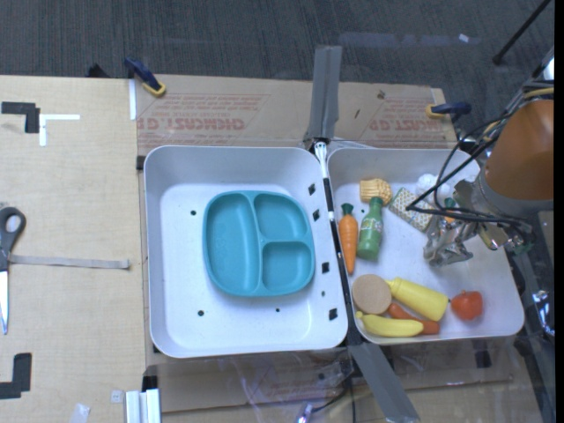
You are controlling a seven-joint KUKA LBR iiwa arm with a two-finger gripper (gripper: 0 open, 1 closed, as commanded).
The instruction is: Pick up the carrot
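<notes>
We count one yellow plastic banana (393, 326) nearest us, one orange toy carrot (347, 241) along the right white bin's (502, 324) left wall, one teal divided plate (260, 242), one metal tool (449, 247), grip unreadable.

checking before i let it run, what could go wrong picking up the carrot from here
1. The carrot lies against the left wall of the right bin, so one side of the gripper may lack room.
2. The green bottle sits right beside the carrot and could get nudged or grabbed instead.
3. The gripper is across the bin from the carrot, with the corn near its path.
</notes>
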